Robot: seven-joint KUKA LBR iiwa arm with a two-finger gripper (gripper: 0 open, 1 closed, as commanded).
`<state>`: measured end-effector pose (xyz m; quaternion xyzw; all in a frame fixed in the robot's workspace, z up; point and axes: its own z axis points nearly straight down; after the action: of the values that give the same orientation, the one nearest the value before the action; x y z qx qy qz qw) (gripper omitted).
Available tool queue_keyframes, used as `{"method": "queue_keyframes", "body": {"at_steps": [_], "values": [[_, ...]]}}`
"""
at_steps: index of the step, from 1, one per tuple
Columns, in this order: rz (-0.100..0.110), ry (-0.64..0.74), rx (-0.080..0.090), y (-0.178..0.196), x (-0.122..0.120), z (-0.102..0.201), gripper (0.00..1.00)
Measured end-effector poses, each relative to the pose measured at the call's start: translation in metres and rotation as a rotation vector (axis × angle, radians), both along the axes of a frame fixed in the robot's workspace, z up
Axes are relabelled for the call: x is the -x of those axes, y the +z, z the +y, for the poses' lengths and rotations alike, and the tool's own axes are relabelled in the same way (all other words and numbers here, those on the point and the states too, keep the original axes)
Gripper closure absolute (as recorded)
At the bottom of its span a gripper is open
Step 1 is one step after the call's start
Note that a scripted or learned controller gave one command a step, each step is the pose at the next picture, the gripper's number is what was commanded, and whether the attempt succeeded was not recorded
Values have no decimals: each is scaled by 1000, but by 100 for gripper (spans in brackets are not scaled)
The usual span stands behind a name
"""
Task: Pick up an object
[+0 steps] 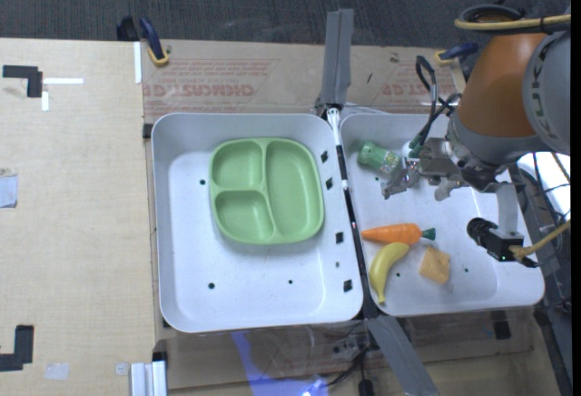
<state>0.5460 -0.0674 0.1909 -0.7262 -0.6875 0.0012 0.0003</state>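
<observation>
Right bin (pixel 472 290) with carrot (pixel 392 233), banana (pixel 385 265), green bottle (pixel 374 154); gripper (pixel 418 184) above, fingers spread, nothing held.

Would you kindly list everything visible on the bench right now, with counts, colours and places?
Bins: two, white, side by side on the bench.
Plate: one, light green, three compartments, in the left bin.
Carrot: one, orange with a green top, middle of the right bin.
Banana: one, yellow, just below the carrot, near the divider.
Block: one, tan, right of the banana.
Green item: one, green, upper left of the right bin; too blurred to identify.
Clamp: one, blue and yellow, at the cardboard's far edge.
Arm: one, grey with an orange band, over the right bin.
Gripper: one, metal, above the carrot, beside the green item.
</observation>
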Motion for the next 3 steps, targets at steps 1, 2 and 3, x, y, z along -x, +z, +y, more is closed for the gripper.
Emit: {"method": "queue_keyframes", "body": {"at_steps": [1, 2, 3], "values": [[2, -45, -1, -83, 51, -30, 0], [1, -71, -1, -100, 0, -38, 0], [-2, -19, 0, -99, -37, -133, 0]]}}
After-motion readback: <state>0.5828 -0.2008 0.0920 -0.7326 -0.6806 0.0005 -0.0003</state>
